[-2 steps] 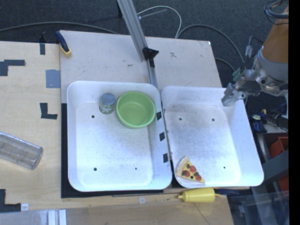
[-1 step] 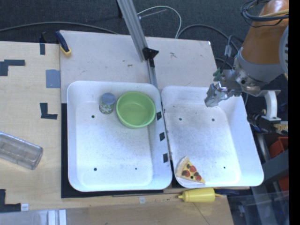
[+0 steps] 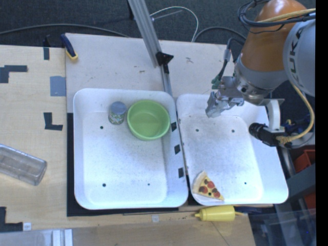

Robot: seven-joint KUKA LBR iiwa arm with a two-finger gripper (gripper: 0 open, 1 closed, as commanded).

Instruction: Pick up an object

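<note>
The gripper [image 3: 214, 109] is hanging over the right bin's [image 3: 266, 188] far-left corner, gripping nothing; whether it is spread, I cannot tell. A pizza slice [image 3: 207, 186] is lying in that bin's near-left corner, while a green bowl [image 3: 148, 119] and small jar [image 3: 117, 112] are sitting in the left bin [image 3: 123, 188].

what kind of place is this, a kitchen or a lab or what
Most likely a robotics lab test bench, not a kitchen. A KUKA arm hangs over two white bins, which hold toy-like props: a pizza slice and a green bowl. Loose cables trail across the dark floor.
</note>
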